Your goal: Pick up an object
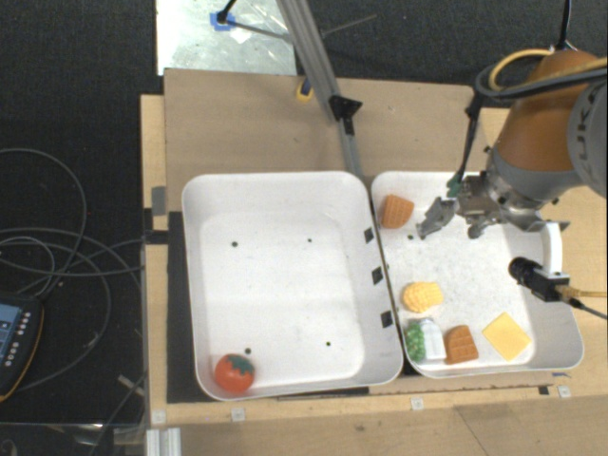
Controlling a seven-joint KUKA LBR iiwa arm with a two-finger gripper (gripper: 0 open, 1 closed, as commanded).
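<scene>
Two white bins (285, 193) with small black dots, red tomato (234, 372) with green stem, orange bread piece (396, 211), yellow corn (422, 297), green and white item (423, 339), brown waffle-like block (461, 345), yellow cheese square (506, 336), grey arm (570, 141) banded orange, tan bench (247, 122), black floor (66, 65)

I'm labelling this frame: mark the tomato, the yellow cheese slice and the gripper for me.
tomato (234, 373), camera view, middle of its red body.
yellow cheese slice (506, 336), camera view, centre of its flat face.
gripper (435, 221), camera view, between its fingertips.
</scene>
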